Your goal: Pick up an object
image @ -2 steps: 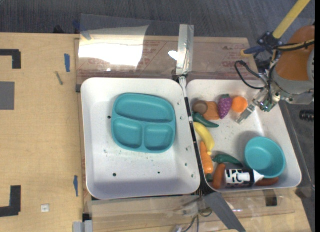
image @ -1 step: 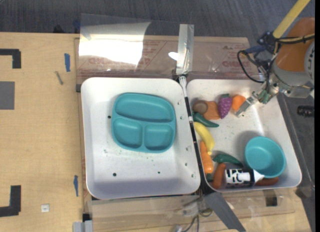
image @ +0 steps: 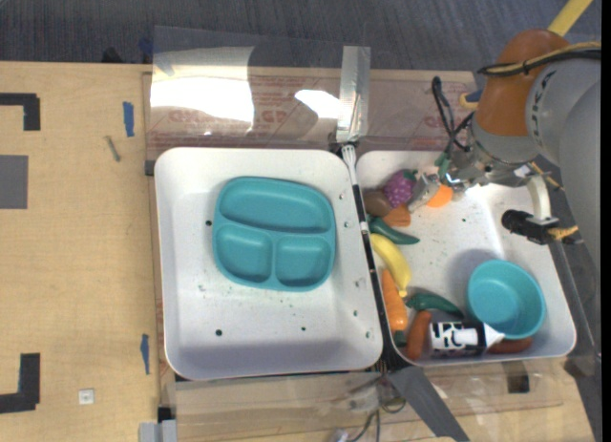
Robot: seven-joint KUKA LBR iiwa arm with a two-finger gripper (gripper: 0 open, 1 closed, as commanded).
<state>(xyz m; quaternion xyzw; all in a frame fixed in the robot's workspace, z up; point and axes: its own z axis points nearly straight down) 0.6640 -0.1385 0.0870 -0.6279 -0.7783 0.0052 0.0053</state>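
Note:
The right bin (image: 477,209) holds toy foods. A purple grape bunch (image: 399,187) lies at its far left beside a brown piece (image: 377,203). A small orange piece (image: 438,197) sits just right of the grapes. My gripper (image: 441,181) is low over the bin's far part, right above the orange piece and close to the grapes; the wrist hides how it meets them. A yellow banana (image: 390,257), a green pepper (image: 396,235), an orange carrot (image: 393,305) and a black-and-white bottle (image: 458,336) lie along the left and near sides.
A teal bowl (image: 505,298) stands in the right bin's near right corner. The left bin (image: 186,335) carries a teal divided plate (image: 275,232). The arm (image: 535,106) with its orange band comes in over the right bin's far right corner, with cables around it.

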